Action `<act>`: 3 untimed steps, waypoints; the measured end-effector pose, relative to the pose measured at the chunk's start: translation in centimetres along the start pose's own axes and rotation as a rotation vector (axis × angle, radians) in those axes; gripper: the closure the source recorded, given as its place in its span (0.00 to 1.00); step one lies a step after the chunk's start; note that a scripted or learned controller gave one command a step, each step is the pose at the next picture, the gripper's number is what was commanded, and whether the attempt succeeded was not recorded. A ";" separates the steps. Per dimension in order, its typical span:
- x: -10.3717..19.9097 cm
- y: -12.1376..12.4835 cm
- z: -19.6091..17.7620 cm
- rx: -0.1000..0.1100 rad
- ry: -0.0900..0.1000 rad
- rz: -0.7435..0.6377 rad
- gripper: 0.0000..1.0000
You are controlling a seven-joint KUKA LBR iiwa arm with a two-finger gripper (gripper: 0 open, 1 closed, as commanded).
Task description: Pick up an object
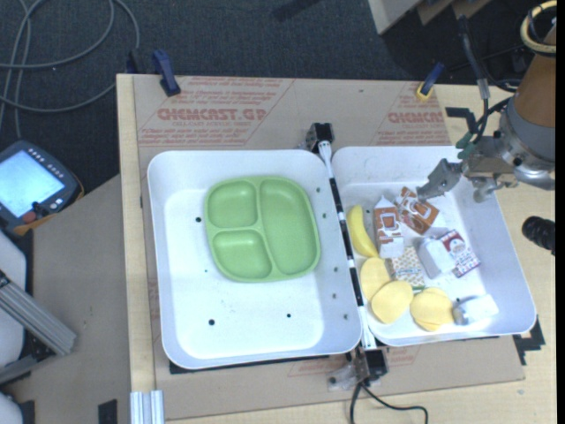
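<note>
claw: gripper (439, 182) hangs over the back of the right bin (516, 263), just above the packets; whether it is spread or pressed together cannot be told from this angle, and nothing shows pinched in it.
arm: grey with an orange band (538, 104), coming in from the right.
left bin: left bin (177, 263) holds a green divided plate (262, 228), three compartments, sitting near the middle and slightly turned.
banana: banana (357, 230) lies in the right bin against its left wall, long axis running front to back, curving slightly.
yellow pieces: round yellow pieces (391, 300) sit at the front of the right bin, touching one another, just in front of the banana.
packets: red-and-white packets (415, 215) are heaped in the middle of the right bin, tilted at mixed angles, right beside the banana; their print is too small to read.
writing: brown bench board (212, 113) behind the bins carries red lettering, "chemcast gp".
around: blue clamps (165, 71) at the board's back edge; a small screen device (31, 184) at the far left; cables on the dark floor.
</note>
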State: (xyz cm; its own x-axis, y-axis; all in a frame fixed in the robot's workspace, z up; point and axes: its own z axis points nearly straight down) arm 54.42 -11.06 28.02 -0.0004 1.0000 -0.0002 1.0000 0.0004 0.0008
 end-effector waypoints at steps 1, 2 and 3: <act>1.5 1.4 8.9 0.003 0.001 0.000 0.00; 0.5 2.5 18.3 -0.001 0.000 0.001 0.00; 0.5 2.6 17.3 -0.003 -0.001 0.001 1.00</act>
State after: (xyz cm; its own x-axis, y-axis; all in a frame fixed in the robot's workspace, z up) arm 56.99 -10.54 10.73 0.0011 1.0000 -0.0007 1.0000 -0.0011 0.0036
